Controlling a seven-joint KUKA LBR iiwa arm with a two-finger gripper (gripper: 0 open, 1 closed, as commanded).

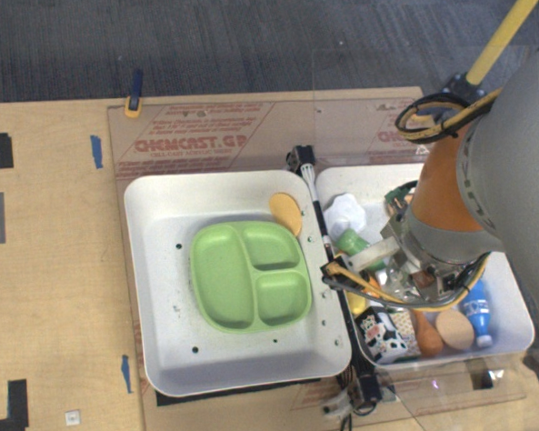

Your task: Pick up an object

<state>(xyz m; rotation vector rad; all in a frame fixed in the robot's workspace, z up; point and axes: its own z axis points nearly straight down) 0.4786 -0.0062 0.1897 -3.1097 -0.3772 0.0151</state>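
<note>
My gripper [389,280] reaches down into the right bin [522,331], below the arm's orange band [442,199], and its tip is lost among the clutter. Around it lie a white crumpled item [347,213], a green piece [351,243], a black-and-white patterned item [383,332], an orange carrot-like piece [428,335], a beige egg shape [456,329] and a blue bottle [477,314]. The arm hides much of this bin.
The left bin [154,263] holds a green divided plate [251,275] and a yellow-orange piece [286,211] by its far right corner. A black divider bar [317,218] runs between the bins. Yellow cables [374,286] loop near the gripper.
</note>
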